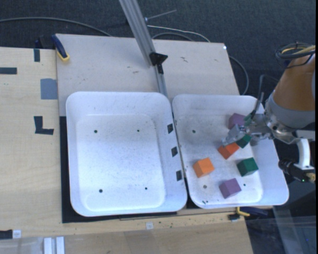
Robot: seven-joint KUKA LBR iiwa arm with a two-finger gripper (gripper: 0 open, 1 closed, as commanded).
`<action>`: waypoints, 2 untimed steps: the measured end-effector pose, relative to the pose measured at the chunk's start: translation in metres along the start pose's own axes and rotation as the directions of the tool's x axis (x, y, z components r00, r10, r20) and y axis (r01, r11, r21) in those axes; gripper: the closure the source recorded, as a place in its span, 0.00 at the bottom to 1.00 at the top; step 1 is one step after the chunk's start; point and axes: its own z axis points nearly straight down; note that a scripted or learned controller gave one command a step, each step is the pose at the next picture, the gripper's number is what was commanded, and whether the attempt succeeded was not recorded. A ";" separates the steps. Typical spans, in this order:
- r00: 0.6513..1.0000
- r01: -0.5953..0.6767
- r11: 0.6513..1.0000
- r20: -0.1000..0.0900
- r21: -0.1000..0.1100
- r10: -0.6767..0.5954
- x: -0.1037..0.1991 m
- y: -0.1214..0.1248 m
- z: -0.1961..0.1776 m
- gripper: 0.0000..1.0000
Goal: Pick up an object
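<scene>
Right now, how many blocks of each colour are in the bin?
Orange blocks: 2
Purple blocks: 2
Green blocks: 1, plus a small green bit by the hand that I cannot tell apart.
Total: 5 clear blocks.

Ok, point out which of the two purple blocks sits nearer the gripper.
The purple block at the far side of the right bin, just beside the gripper. The other purple block lies near the bin's front edge, beyond the orange and green blocks.
</scene>
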 end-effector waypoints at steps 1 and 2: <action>1.000 -0.002 1.000 0.001 -0.002 0.002 0.050 -0.014 0.093 0.00; 1.000 -0.004 1.000 0.005 -0.009 0.004 -0.004 -0.001 0.006 0.00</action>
